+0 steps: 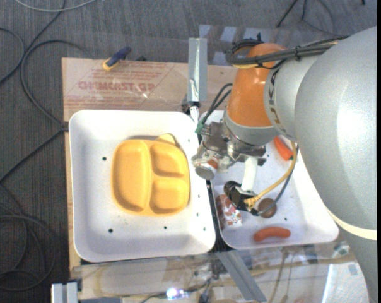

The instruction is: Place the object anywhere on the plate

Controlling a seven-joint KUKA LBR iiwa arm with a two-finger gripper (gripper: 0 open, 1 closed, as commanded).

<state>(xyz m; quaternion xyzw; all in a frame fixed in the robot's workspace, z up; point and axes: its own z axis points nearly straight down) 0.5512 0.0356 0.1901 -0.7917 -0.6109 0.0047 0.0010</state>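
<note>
A yellow plate (151, 176) with three compartments lies in the middle of the left bin (89, 232). My gripper (207, 164) hangs over the rim between the two bins, just right of the plate's right edge. The wrist and its fittings hide whatever is under it. In the right bin (310, 232) a red-orange sausage (272, 234) lies near the front edge, and a small red and white packet (229, 212) lies at the front left. An orange piece (282, 148) shows beside the arm.
The arm's grey body covers most of the right bin. A brown round thing (267, 208) sits near the yellow cable. A pale yellow edge (168, 138) peeks out behind the plate. A blue and yellow tool (117, 57) lies on the cardboard behind the bins.
</note>
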